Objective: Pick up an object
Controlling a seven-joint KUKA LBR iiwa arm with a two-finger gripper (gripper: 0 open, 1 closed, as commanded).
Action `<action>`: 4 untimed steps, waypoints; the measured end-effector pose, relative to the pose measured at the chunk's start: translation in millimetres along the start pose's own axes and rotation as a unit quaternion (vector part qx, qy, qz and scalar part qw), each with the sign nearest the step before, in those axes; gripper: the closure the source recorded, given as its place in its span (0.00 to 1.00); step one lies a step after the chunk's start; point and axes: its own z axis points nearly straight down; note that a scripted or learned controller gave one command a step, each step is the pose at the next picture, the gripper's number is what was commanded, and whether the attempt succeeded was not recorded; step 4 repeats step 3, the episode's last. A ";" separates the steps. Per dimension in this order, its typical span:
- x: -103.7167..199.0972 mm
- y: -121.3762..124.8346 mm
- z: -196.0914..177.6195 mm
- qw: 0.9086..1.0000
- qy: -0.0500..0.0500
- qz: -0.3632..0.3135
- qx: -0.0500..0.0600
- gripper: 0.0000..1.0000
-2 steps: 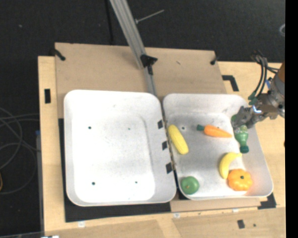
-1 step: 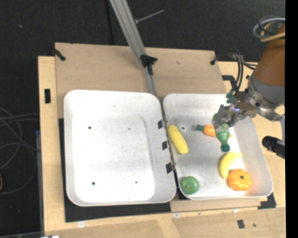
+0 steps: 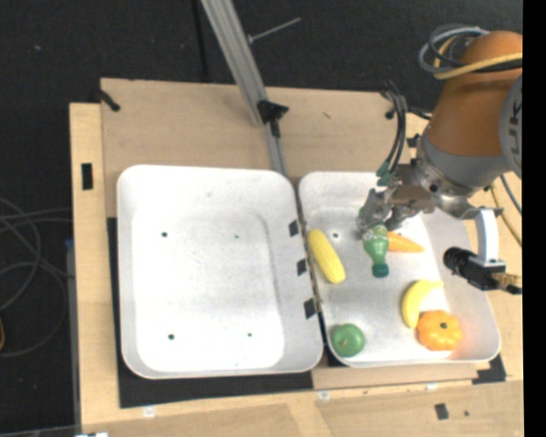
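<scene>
Left bin (image 3: 209,271): white, shallow, a few dark specks on its floor. A grey metal strut (image 3: 237,48) slants down from the top of the view to the seam between the bins.

Right bin (image 3: 337,194), contents from left: yellow corn cob (image 3: 326,256) near the left wall, lying lengthwise; green apple (image 3: 348,339) at the near-left corner; small green bottle (image 3: 378,249) mid-bin, tilted, cap end toward the near side; orange carrot (image 3: 403,242) just right of the bottle, touching or nearly so; yellow banana-like piece (image 3: 418,300) further right and nearer; orange pumpkin-like fruit (image 3: 438,330) against it at the near-right corner.

Gripper (image 3: 375,215): low over the far-middle of the right bin, directly above the green bottle's upper end. Cannot tell its state; contact with the bottle not resolvable. Arm enters from right.
</scene>
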 end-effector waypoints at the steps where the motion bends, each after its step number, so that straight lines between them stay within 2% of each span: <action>1: 49.8 -6.1 15.5 1.000 0.000 0.000 0.001 1.00; 2: 109.5 -7.2 13.3 1.000 0.000 0.000 0.001 1.00; 3: 153.4 -3.2 27.2 1.000 0.000 0.001 0.001 1.00; 4: 153.4 -3.2 27.2 1.000 0.000 0.001 0.001 1.00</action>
